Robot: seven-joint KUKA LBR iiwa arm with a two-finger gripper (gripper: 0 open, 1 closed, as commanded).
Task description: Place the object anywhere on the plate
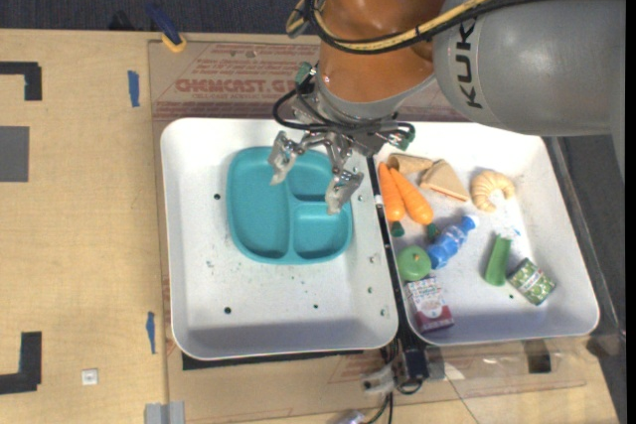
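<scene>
A teal divided plate [283,209] lies in the left white bin [199,243]. My gripper [311,180] hangs over the plate's upper right part, its two metal fingers [282,159] spread apart with nothing between them. The right bin [566,293] holds the objects: two orange carrots [405,195], a tan sandwich wedge [440,177], a cream bread roll [493,187], a blue bottle [449,240], a green round piece [414,262], a green cucumber-like piece [497,258], a green can [530,280] and a red-and-white carton [428,301].
The grey arm with its orange band [383,25] covers the back edge of both bins. A cardboard sheet [214,74] lies behind the left bin, on the wooden bench [70,243]. A ridge [383,243] divides the bins.
</scene>
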